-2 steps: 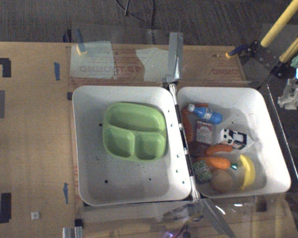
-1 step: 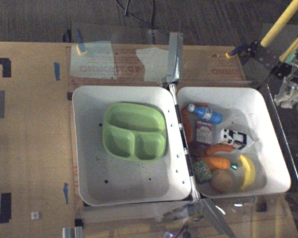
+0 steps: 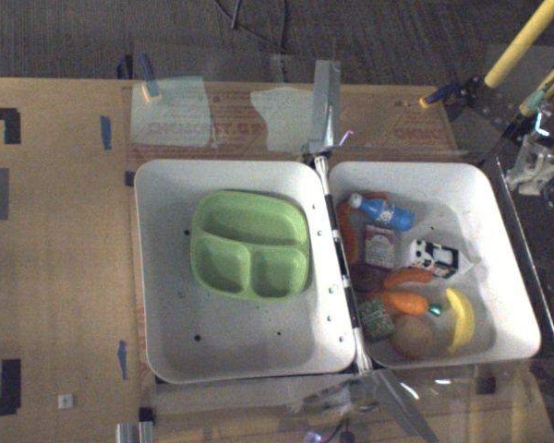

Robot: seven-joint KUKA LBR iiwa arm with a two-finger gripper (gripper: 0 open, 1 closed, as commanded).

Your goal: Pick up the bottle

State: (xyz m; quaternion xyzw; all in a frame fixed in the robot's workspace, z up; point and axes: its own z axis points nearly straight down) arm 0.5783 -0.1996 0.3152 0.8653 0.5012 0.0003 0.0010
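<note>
Bottle, blue with a white cap, lies on its side at the back of the right bin, just beside a red carton; we judge a grasp across its middle best, and cannot tell the gripper's state

The two shallow white plastic bins look smooth and faintly glossy. The lime-green divided plastic tray has a satin sheen. The small blue-and-white plastic bottle shines slightly. The yellow toy banana and orange toy carrot look like smooth moulded plastic. The tan bench top appears matt, like cardboard or wood. The floor beyond looks rough, like dark carpet.
</note>
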